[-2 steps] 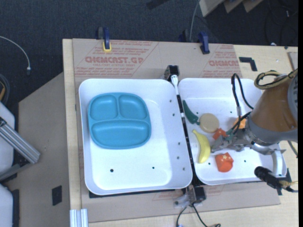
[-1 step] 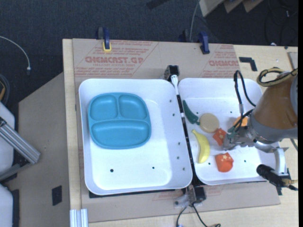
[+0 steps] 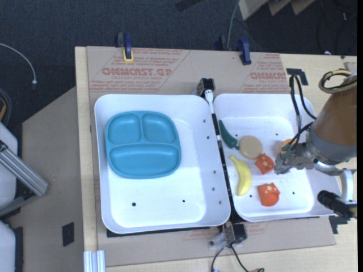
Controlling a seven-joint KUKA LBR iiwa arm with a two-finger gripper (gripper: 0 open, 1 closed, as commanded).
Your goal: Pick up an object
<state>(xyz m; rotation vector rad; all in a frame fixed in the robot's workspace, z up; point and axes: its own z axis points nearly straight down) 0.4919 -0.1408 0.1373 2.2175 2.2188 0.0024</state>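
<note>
The brown board under the bins carries red printed lettering that reads "CHEMCAST GP" at its left and again, partly cut off, at its right. Two blue clamps grip its far edge.

The left shallow white plastic bin, smooth with rounded corners, holds a light blue plastic plate divided into three compartments, matte and softly rounded.

The right white bin holds a curved yellow banana near the divide, a round tan disc-shaped object beyond it, a dark green curved piece lying beside the disc, and two glossy orange-red lumpy objects: one just beside the disc, the other nearer the front rim.

The grey arm's gripper hangs low over the right bin, just beside the upper orange-red object; whether it is clenched or released cannot be told.
</note>
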